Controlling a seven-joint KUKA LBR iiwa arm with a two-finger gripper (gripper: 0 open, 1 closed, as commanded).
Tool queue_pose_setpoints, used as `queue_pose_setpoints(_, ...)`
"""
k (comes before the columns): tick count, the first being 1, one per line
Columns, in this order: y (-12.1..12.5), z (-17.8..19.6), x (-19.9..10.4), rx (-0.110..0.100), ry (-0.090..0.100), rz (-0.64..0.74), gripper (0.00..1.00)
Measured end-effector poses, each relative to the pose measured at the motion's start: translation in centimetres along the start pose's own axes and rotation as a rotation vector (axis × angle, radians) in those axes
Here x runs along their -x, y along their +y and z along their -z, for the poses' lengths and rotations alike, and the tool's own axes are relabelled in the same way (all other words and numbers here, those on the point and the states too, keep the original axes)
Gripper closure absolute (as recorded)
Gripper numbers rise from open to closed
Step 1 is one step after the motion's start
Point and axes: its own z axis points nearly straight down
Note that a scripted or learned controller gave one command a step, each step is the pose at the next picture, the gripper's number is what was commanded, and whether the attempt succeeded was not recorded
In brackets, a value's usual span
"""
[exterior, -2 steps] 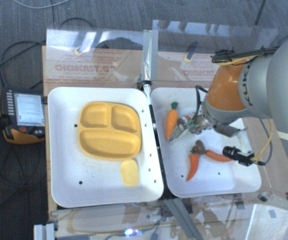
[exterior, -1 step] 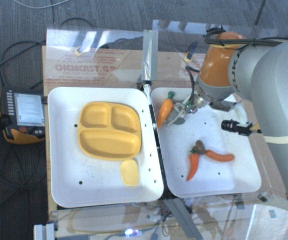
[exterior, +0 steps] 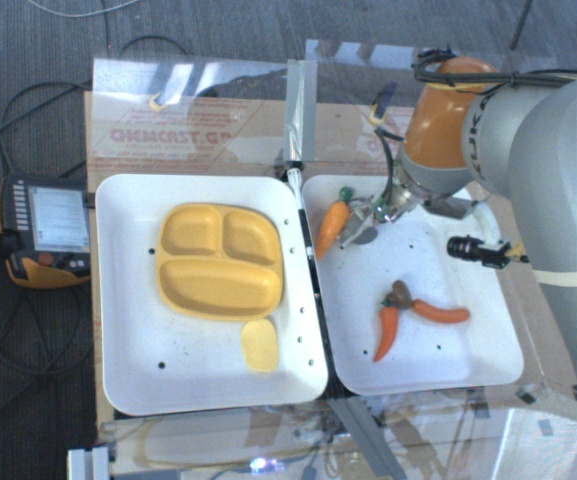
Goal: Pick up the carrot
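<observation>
**A:** Right-hand bin (exterior: 423,363), and the carrot (exterior: 332,225) lies at the far left corner, tight against the left wall, green top pointing to the far edge, tip toward the near edge. The gripper (exterior: 365,226) hangs just beside it, on the side toward the bin's middle.

**B:** Has it got hold of it?

**A:** Not that I can see. The fingers look slightly parted and low over the bin floor, with nothing visible between them; the carrot sits apart to their left.

**B:** How will it handle?

**A:** It looks like a toy: smooth, glossy, probably light and stiff. I'd judge it slippery, and a tapered body wants to squirt out of a pinch. The thick middle, across the short width, seems the best place to take it.

**B:** That wall is a nuisance.

**A:** Agreed. One finger would need room between carrot and wall, and there looks to be very little. It could roll or skid along the wall instead.

**B:** Anything else around?

**A:** Two chilli peppers (exterior: 408,318) joined at the stalk, toward the near edge, well apart from the carrot. The left bin (exterior: 128,368) carries a yellow divided tray (exterior: 220,260) and a small yellow piece (exterior: 260,346) just beside it.
</observation>
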Motion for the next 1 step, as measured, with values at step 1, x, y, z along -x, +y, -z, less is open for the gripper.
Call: queue_pose_setpoints(1,0.84,8.27,-7.91,-0.007,0.011,-0.245,1.00)
